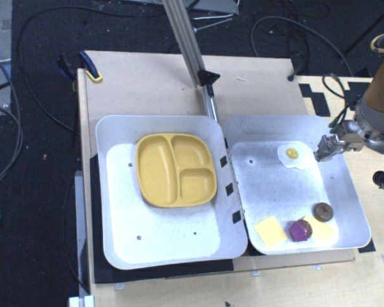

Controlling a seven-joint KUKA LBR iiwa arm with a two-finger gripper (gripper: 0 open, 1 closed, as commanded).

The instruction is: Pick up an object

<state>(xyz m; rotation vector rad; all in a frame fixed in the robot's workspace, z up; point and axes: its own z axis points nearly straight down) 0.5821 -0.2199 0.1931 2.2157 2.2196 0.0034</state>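
Four small objects lie in the right bin (345, 190). We take the fried egg (292, 155) as the likeliest target, since it sits just beside the gripper (325, 148), at about nine o'clock from the fingertips. We cannot tell whether the fingers are parted or closed; nothing shows between them. The brown round piece (323, 212), purple piece (300, 230) and yellow slice (271, 231) cluster well apart, toward six and seven o'clock. We judge a short move toward nine o'clock would bring the gripper over the egg.
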